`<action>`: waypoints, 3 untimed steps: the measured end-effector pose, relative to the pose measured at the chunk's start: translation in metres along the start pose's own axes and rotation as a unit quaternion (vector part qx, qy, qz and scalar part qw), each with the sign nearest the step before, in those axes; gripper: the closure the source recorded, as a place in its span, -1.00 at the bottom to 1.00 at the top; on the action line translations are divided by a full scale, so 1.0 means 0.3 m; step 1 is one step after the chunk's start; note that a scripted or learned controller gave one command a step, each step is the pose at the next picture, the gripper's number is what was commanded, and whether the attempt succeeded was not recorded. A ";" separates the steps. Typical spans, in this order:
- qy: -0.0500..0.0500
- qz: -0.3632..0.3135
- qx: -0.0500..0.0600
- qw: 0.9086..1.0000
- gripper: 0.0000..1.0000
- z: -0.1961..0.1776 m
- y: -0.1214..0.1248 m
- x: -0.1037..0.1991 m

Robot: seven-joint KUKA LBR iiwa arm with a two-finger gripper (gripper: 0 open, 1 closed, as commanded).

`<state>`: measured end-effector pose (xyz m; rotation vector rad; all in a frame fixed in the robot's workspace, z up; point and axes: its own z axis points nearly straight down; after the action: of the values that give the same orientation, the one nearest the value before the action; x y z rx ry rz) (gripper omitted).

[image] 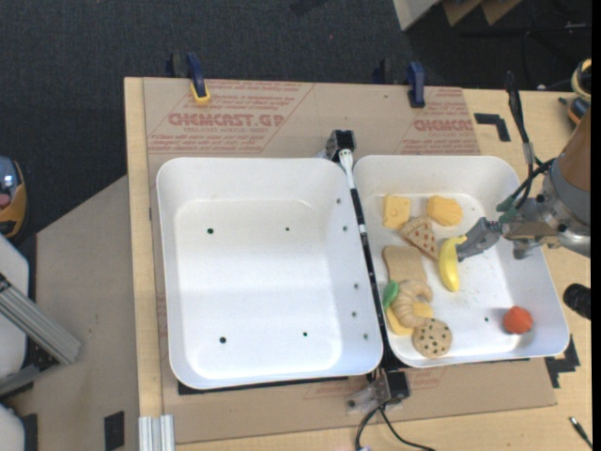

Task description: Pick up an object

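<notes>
gripper [472, 241] low in right bin [488, 172], tip at banana [450, 264] | grasp state: cannot tell | risk: crowded cracker [422, 238] and cheese [445, 210] just beside; banana may roll, slip free

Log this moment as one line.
arm: over right bin | pincer: at banana top, fingers unclear | held: unconfirmed | nearby: cookie, tomato

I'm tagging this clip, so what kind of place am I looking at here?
Most likely a robotics lab test bench. Two white bins sit on a board held by blue clamps, toy food such as a banana lies in the right bin, and the arm's hand reaches in.
</notes>
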<state>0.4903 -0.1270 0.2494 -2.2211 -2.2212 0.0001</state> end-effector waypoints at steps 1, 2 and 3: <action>0.000 -0.002 -0.006 1.000 -1.00 0.528 0.127 0.091; -0.001 0.000 -0.006 1.000 1.00 0.479 0.125 0.084; -0.002 -0.001 -0.004 1.000 1.00 0.533 0.314 0.115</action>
<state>0.5846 -0.0925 0.0893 -2.2248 -2.2295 -0.0064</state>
